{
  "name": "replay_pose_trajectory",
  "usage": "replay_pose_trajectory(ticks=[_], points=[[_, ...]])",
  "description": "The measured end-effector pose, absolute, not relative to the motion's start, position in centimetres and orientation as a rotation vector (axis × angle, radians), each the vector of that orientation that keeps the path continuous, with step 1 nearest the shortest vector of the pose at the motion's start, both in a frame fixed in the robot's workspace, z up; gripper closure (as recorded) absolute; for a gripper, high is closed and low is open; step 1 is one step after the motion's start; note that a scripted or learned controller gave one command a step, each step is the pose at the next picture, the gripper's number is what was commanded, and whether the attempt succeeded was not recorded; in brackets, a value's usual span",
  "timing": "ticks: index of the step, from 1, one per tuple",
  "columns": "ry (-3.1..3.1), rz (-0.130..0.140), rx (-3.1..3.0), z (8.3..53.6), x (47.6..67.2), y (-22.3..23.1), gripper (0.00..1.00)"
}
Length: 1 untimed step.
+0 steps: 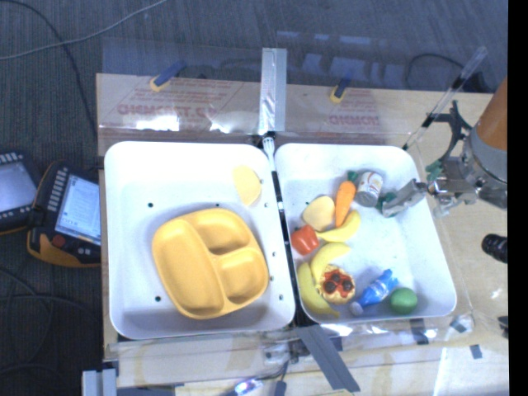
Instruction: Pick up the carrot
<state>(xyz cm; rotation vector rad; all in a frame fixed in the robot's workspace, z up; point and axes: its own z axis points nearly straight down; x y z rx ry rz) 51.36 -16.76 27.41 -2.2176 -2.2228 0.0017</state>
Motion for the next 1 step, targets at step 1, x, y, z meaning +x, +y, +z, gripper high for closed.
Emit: replay_pose_trajectory(ticks=[1], points=[[-2.003, 0.003, -2.417, 22.73, 60.43, -11.31, 0.0]])
